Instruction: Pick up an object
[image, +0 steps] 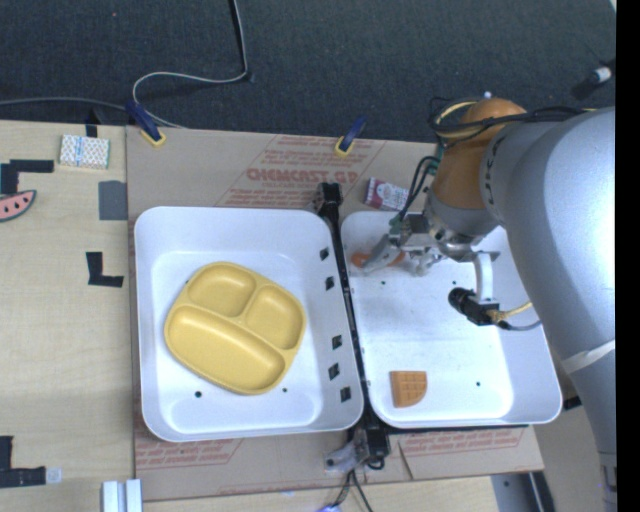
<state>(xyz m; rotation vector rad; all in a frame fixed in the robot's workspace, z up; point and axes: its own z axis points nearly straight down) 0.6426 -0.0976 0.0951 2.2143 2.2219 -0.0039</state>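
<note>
Nearest the camera, at the front of the right bin (520, 400), a small orange waffle (407, 388) lies flat on the white floor, roughly square, with no clear long axis. It sits alone, well apart from everything else in that bin, and it looks like the easiest thing to pick up.

In the left bin (160, 400) a yellow divided plate (235, 325) lies flat, its long axis running diagonally from the far left toward the near right. It fills much of that bin.

Farther back in the right bin, the claw (410, 250) hangs low near the far left corner, close to the wall between the two bins. A small orange-and-grey thing (372, 258) lies just beside its tips on the left; it is too blurred to name, and whether it sits between the tips or only next to them cannot be told. Whether the claw is released or clenched cannot be told either.

The relation that matters: the waffle lies toward the camera from the claw, nearly straight down the bin, so reaching it would mean a pull toward the near edge. The blurred thing is far closer, touching or nearly so.

Beyond the bins, a small dark-red packet (383, 193) rests on the cardboard (290, 170), which bears red print reading roughly "CHEMCAST". The print on the packet is too small to read.
</note>
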